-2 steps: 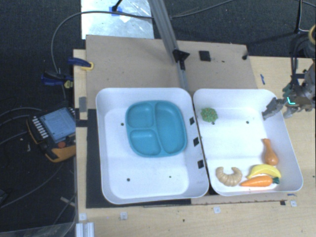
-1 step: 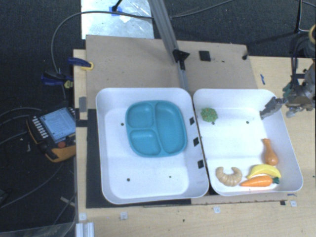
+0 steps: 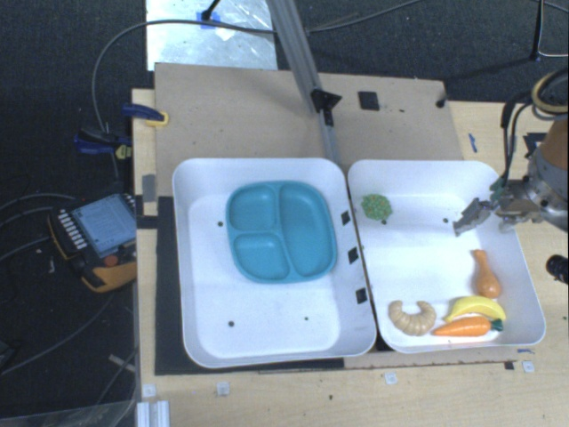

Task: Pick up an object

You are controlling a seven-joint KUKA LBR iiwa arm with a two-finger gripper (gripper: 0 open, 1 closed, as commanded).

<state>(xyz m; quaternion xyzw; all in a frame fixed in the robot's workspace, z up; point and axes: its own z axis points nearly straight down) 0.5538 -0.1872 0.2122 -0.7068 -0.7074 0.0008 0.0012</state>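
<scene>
The gripper hangs over the right bin near its right wall, fingers slightly spread, pinching nothing. Below it lie a squash, banana, carrot and croissant — broccoli sits apart, upper left. The left bin holds a blue plate. The arm is cut off at the picture's edge.

From my seat the grey arm with its orange band runs off the right edge, so most of it is lost. The dark two-finger gripper is too small and blurred (fingers a smudge) to read.
</scene>
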